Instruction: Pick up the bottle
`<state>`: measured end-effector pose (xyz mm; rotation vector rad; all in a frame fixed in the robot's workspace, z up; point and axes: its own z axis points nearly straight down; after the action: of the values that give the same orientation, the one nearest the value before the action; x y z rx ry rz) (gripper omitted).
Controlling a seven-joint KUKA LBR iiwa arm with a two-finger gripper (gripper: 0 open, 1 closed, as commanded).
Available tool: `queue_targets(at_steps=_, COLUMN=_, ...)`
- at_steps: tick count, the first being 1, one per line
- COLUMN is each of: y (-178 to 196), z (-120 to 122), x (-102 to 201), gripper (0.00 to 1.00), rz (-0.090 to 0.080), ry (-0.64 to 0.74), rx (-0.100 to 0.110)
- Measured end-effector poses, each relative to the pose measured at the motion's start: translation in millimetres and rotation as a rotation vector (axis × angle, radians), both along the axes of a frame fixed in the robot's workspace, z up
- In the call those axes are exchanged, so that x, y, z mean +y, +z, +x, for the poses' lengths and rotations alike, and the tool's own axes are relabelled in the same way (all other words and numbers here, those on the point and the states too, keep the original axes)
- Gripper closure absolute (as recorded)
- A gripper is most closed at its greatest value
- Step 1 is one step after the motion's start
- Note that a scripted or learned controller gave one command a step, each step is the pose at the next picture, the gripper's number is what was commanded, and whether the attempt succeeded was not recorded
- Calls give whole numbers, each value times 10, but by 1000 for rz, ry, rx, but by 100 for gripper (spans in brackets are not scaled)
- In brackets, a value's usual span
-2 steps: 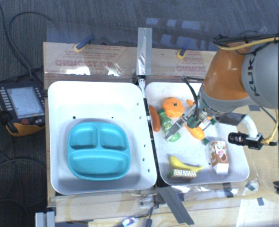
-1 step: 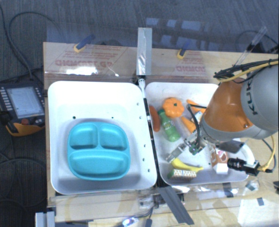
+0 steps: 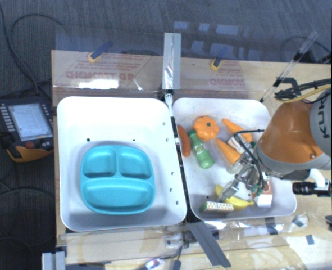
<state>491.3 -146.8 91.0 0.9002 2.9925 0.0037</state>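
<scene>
The hand (image 3: 245, 180) hung low in the right bin (image 3: 278, 117), near its front right corner, above a yellow banana (image 3: 236, 201) and a small white block (image 3: 264, 199). Whether it was open or closed could not be determined from where I stood, and nothing was seen held in it. The green bottle (image 3: 201, 149) lay on its side toward the bin's left half, apart from the hand, just below an orange pumpkin (image 3: 206, 127) and just beside a carrot (image 3: 228, 149); a red-orange piece (image 3: 183, 140) lay along the left wall. The left bin (image 3: 70, 117) carried a blue divided plate (image 3: 117, 177). Judged risk: the hand stood over the clutter at the front, not over the bottle, so a closure there would likely catch the banana or nothing. The bottle's rounded body could also roll against its neighbours. Mirrored lettering showed on the bench (image 3: 126, 72) behind the bins but could not be read; part of the maker's name appeared on the arm (image 3: 292, 134).
</scene>
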Motion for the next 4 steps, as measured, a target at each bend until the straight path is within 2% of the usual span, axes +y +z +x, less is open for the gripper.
queue_targets(at_steps=1, y=2, z=331, x=516, gripper=0, rz=-8, ry=334, rx=1)
queue_targets(at_steps=2, y=22, z=23, x=506, gripper=0, rz=-13, ry=541, rx=-13)
queue_targets(at_steps=3, y=1464, z=119, x=796, gripper=0, rz=-2, ry=785, rx=14)
queue_targets(at_steps=4, y=1541, z=6, x=94, gripper=0, rz=-4, ry=783, rx=14)
